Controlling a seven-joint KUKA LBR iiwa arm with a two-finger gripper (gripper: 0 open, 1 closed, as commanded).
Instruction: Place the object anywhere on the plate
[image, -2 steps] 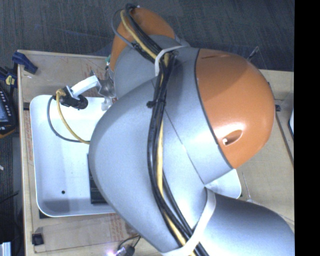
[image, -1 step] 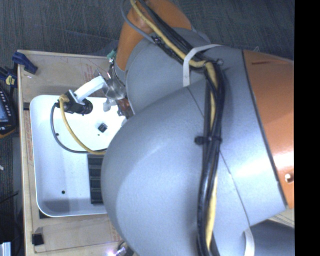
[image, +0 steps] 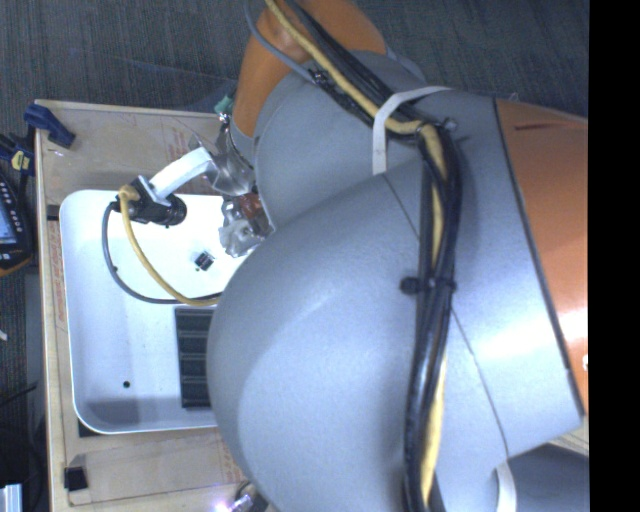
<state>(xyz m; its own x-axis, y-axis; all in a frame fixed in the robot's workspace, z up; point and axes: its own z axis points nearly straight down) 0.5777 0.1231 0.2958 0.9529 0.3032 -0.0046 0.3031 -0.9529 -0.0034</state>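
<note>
Black and small, a blocky dark object (image: 204, 261) lies on the floor of the shallow white plastic bin (image: 85, 300), in the bin's upper half and apart from everything else in it. At 6 o'clock from it, well apart, a dark grey ribbed rectangular slab (image: 194, 358) lies flat on the bin floor, its right side hidden under the arm; this may be the plate, though the view is too poor to be sure. The object is not on it. At about 1 o'clock from the object, near it, hangs the metallic gripper (image: 240, 228), and whether it is open or closed cannot be told from here; nothing is seen held in it. At 11 o'clock from the gripper a white cylindrical fitting (image: 181, 172) juts out to a black connector (image: 160, 210), from which a yellow cable (image: 150, 270) and a thin black cable (image: 108, 250) loop down over the bin floor, passing the object on its left. A tiny black speck (image: 127, 384) sits at 7 o'clock from the object, near the bin's lower wall. The bulky grey arm with an orange band (image: 400, 300) covers the right of the scene. The pale wooden bench (image: 120, 135) frames the bin, with a blue clamp (image: 48, 124) at its 10 o'clock corner.
</note>
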